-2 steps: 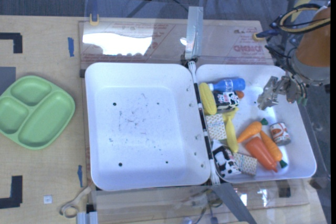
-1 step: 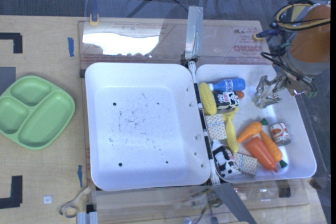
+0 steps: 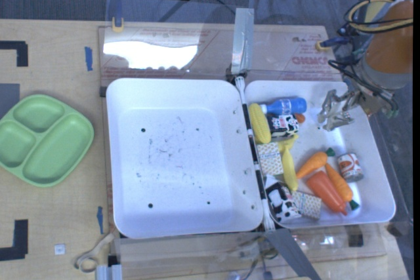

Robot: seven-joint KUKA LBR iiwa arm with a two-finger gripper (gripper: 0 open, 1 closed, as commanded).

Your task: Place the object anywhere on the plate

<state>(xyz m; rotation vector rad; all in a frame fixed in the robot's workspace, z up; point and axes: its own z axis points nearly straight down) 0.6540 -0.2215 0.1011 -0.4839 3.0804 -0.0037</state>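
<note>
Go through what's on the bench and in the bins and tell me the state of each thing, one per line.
Green three-compartment plastic plate: flat on the bench, nothing on it.
Left white bin: holds no objects.
Right white bin: holds the toys.
Blue plastic bottle: lying on its side.
Yellow toy corn cob: lying flat.
Orange toy carrot: lying tilted.
Metal gripper: above the right bin, holding nothing visible.

— Where does the camera sit?
— Fixed above my bench (image 3: 59, 42), looking down at a slant, far enough to take both bins; my arm (image 3: 387, 42) enters from its right.
</note>
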